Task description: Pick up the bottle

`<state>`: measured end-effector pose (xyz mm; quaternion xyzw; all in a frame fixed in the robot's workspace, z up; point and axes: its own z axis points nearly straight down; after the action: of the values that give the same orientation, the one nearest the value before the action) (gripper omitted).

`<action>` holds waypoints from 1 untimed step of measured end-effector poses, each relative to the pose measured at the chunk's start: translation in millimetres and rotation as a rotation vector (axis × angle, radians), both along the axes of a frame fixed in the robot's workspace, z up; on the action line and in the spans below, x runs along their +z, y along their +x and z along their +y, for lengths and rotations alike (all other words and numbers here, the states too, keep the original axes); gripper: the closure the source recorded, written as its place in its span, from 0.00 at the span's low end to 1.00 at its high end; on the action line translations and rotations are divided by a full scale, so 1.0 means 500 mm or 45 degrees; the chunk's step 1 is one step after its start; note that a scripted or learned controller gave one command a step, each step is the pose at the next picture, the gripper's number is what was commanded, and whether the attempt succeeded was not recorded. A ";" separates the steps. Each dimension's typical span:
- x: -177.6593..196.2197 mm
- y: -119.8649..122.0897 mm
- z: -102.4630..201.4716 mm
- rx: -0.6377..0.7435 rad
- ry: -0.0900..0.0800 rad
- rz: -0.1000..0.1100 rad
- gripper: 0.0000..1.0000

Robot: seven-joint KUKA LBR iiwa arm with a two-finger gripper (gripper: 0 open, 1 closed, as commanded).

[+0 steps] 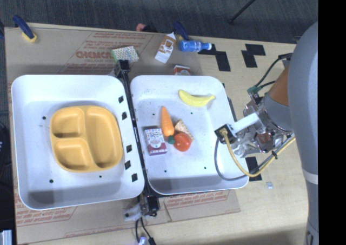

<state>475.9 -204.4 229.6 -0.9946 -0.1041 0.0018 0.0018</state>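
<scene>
A small blue bottle (192,46) lies on its side on the bench behind the right bin (216,173), outside both bins, with its cap pointing right. My gripper (259,137) hangs over the right rim of the right bin, well in front of and to the right of the bottle. Nothing shows between its fingers from this angle.
The right bin holds a banana (195,98), a carrot (167,121), a tomato (183,141), a beige piece beside them and a red packet (154,141). A yellow divided plate (86,137) sits in the left bin (24,130). A small carton (165,48) lies left of the bottle.
</scene>
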 end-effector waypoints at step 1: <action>0.019 0.001 0.002 0.010 0.006 0.004 1.00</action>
<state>476.2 -203.5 239.3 -0.9941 -0.1079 0.0033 0.0043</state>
